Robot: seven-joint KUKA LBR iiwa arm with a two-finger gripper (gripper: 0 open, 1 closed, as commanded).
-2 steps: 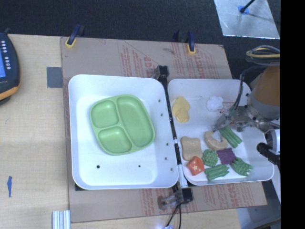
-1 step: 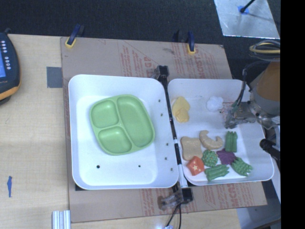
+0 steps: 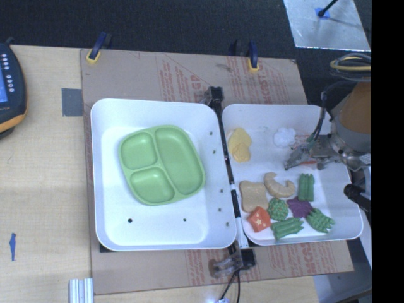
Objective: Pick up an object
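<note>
The arm (image 3: 353,115), grey with its orange band, is reaching over the right bin (image 3: 265,113) from that bin's outer side. It is hanging its gripper (image 3: 304,158) above the bin's middle stretch, a little toward the far wall. The tool is showing as a tangle of grey metal. Whether it is released or clenched I cannot tell, and nothing is visibly sitting in it.

The objects are all lying inside the right bin:
- A white crumpled piece (image 3: 284,136) is resting near the bin's far wall, just beside the gripper.
- Pale yellow crisps (image 3: 239,144) are sitting against the bin's inner side, next to the left bin (image 3: 104,169).
- A tan bread slice (image 3: 252,195) is lying further along that inner side toward the near wall, and a curved tan piece (image 3: 279,185) is touching it.
- A red wedge (image 3: 259,219) is sitting in the bin's near inner corner.
- A green pod (image 3: 287,227), a broccoli floret (image 3: 278,207) and a purple piece (image 3: 299,207) are crowding along the near wall.
- A green bean (image 3: 305,187) is standing just behind them.
- A leafy green piece (image 3: 320,220) is lying toward the bin's near outer corner.

Beyond the right bin's inner wall, the left bin is carrying a green divided plate (image 3: 162,164)
</note>
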